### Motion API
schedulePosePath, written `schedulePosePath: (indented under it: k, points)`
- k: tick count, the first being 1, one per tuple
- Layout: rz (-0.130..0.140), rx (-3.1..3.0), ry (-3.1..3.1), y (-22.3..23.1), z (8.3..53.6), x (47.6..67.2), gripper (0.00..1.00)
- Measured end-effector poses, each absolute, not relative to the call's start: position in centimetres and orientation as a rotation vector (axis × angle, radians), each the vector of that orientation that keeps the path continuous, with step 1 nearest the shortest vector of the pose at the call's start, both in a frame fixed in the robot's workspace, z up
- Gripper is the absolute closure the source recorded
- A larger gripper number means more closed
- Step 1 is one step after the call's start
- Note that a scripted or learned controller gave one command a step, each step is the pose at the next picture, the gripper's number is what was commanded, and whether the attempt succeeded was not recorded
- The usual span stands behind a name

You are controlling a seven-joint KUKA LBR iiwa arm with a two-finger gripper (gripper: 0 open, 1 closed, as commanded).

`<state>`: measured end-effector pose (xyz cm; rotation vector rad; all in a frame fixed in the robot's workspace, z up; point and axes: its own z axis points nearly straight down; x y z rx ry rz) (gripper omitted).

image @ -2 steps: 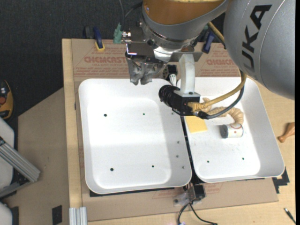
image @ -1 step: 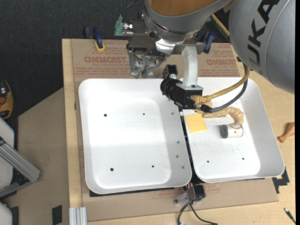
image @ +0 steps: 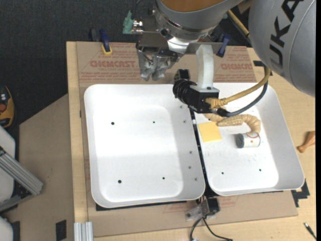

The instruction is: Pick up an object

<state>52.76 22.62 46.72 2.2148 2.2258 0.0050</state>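
Three objects lie in the right bin [image: 281, 134]. A flat yellow square [image: 209, 132] rests near its left wall. Just behind it lies a tan, curved, ridged piece [image: 238, 120]. A small white and grey cylinder [image: 248, 141] sits to the right of the square. My gripper [image: 154, 68] hangs under the grey and orange wrist, over the back rim of the left bin [image: 100, 99]. It is well apart from all three objects, and nothing shows in it.
A black fitting [image: 192, 95] with a tan hose [image: 246, 95] hangs over the divide between the bins, close to the tan piece. Clamps [image: 105, 40] hold the cardboard base at the back. The arm's big grey link [image: 286, 29] covers the top right.
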Motion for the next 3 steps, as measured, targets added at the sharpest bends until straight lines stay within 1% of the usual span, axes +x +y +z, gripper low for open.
schedulePosePath:
  k: [3]
  points:
    - [0.013, 2.207, 2.230, 22.9, 49.9, 52.8, 1.00]
